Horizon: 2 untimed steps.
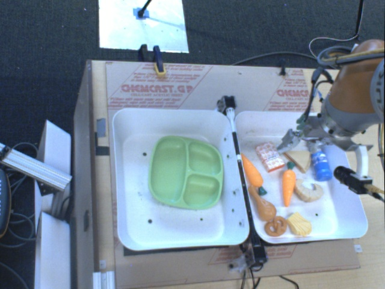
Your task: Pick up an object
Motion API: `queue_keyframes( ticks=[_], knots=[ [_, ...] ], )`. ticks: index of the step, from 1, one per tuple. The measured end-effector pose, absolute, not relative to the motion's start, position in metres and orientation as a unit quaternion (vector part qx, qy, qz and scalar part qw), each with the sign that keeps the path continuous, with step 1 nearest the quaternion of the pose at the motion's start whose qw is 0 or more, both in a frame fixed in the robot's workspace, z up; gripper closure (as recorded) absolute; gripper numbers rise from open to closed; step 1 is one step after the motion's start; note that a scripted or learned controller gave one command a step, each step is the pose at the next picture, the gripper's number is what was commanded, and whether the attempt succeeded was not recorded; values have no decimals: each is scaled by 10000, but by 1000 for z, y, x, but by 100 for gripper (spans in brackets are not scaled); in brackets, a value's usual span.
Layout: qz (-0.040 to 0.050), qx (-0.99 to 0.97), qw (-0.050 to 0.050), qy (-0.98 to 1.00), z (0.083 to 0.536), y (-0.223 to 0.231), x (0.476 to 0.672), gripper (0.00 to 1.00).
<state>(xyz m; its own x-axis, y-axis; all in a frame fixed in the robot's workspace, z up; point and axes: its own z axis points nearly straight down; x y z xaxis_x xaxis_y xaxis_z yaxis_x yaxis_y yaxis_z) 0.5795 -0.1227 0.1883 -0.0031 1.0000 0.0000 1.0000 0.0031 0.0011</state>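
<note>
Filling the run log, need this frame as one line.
arm: over right white bin | fingers: open, holding nothing | nearest: red-and-white printed carton | green divided plastic tray: left bin

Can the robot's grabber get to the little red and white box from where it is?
Probably yes. The gripper hovers just above and right of the red and white box in the right bin. Nothing lies on the box; an orange carrot lies close on its left.
</note>
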Motion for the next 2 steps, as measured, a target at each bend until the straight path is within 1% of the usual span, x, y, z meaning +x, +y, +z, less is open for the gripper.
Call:
queue_keyframes(
  ticks=[1, 2],
  knots=[
    [1, 7067, 5, 7075, 84, -140, 553, 0],
    [9, 7064, 12, 7078, 95, -140, 554, 100]
  ],
)
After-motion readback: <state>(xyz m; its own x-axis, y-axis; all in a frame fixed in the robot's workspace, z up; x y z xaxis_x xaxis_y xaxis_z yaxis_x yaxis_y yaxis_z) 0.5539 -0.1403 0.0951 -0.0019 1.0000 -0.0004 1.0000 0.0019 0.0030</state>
